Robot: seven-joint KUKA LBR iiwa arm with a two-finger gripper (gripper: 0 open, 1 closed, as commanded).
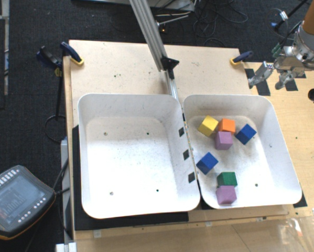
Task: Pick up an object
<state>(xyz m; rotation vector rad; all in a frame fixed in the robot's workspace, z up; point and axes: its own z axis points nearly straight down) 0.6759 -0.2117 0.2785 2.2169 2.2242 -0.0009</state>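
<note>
We log: grey two-finger gripper (pixel 274 77) parked above bench beyond the shallow white right bin (pixel 282 146), fingers spread, nothing betw. them; small coloured cubes in that bin, e.g. yellow cube (pixel 208 125), green cube (pixel 227 179); step: approach, not begun; next needs descent over one cube.

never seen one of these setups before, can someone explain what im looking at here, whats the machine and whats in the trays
This is one camera fixed above a bench, looking down at a slant. At the upper right is the end of a robot arm; its hand hangs beside the bins, holding nothing. Two shallow white bins sit side by side. The right bin holds small cubes: a yellow cube, an orange cube, two blue, two purple and a green cube. The robot is meant to pick one up.
</note>
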